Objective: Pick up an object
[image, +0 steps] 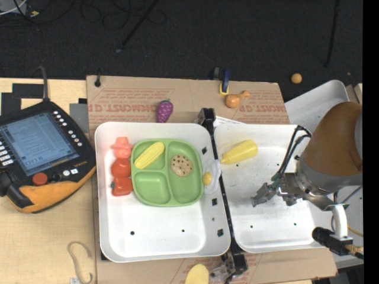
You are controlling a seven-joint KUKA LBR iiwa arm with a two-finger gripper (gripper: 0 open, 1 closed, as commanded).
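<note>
Gripper (265, 194) sits low over the right bin (260, 235), nothing visible between its fingers. Yellow corn-like toy (239, 152) lies at that bin's upper left. Left bin (154, 241) holds green divided plate (169, 173) with corn and cookie; red toy (121, 167) beside it.

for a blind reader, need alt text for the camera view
The gripper hangs over the right bin, near a yellow toy. The left bin holds a green divided plate with toy corn, a cookie and a red figure beside it.
</note>
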